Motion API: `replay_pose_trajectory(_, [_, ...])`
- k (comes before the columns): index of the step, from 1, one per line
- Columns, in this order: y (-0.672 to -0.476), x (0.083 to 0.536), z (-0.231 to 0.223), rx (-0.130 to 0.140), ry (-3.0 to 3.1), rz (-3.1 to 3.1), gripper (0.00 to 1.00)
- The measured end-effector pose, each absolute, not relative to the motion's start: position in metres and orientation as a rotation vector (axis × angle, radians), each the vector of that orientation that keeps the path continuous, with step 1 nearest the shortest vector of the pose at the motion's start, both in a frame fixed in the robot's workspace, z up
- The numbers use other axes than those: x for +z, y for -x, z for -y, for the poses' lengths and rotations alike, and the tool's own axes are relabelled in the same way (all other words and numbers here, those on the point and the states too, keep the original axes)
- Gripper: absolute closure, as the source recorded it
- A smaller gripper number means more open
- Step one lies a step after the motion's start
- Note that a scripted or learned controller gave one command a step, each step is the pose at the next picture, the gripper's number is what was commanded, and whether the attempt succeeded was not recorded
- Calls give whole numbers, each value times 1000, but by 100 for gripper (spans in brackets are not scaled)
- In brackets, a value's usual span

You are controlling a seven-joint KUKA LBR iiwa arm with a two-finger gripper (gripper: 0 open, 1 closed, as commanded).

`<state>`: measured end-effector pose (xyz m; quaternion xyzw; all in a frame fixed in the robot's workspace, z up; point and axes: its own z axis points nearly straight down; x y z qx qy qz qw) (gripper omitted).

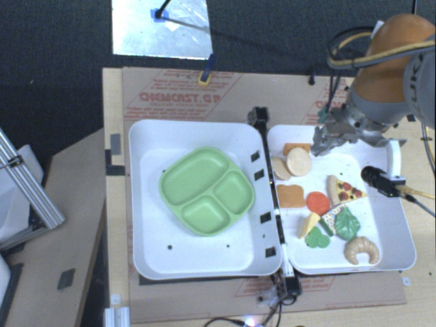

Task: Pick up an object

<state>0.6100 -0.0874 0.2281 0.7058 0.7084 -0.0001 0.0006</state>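
Hovering gripper, finger state unclear, beside round tan bun, pale and flat-topped

The arm runs off the right edge, and the claw's grip seems indistinct.

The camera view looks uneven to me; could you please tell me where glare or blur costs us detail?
In the camera view, the foil sheet at the top glares brightly; the white bins are near washed out, so their walls barely show; the gripper is soft and dark, its fingers unreadable; the toy food, such as the croissant, is small but in fair focus.
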Motion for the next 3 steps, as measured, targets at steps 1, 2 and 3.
replay_pose_trajectory(1, [-592, 228, 46, 0, -2218, -2224, 100])
replay_pose_trajectory(2, [-575, 220, 7, 0, -2216, -2225, 100])
replay_pose_trajectory(3, [-558, 228, -26, -1, -2218, -2226, 100])
